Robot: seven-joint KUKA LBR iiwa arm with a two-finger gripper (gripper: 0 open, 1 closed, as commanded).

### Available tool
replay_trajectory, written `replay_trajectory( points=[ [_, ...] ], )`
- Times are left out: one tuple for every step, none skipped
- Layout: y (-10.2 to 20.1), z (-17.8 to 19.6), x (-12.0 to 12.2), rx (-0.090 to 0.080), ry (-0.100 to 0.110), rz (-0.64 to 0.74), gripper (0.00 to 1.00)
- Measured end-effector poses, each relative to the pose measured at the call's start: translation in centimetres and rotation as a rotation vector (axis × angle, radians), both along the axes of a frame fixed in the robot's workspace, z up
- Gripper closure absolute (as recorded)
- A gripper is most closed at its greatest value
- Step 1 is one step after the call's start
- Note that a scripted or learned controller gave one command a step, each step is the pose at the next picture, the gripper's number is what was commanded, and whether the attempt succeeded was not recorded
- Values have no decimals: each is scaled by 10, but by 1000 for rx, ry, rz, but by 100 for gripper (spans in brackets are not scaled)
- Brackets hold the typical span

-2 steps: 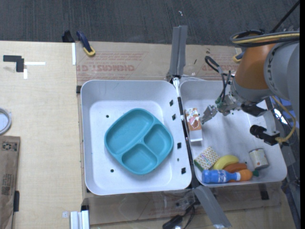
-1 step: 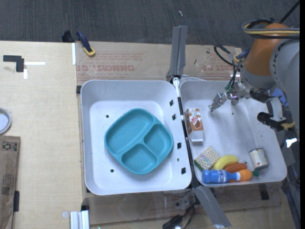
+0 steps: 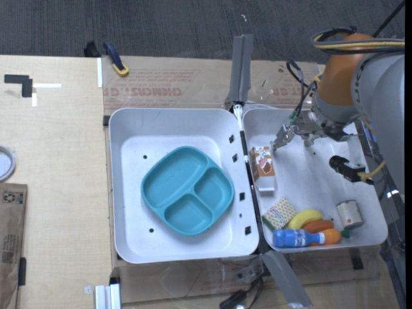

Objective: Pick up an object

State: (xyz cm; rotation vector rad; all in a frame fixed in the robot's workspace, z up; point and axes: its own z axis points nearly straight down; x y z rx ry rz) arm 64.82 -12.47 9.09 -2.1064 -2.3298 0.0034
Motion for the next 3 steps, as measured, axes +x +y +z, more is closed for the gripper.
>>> replay_trajectory(
  points=[
    [-85,0,-45,4,-2,82,0],
    [-86,9,-44,2,-3,83,100],
    [-86,9,-44,2,-2,83,0]
  ],
)
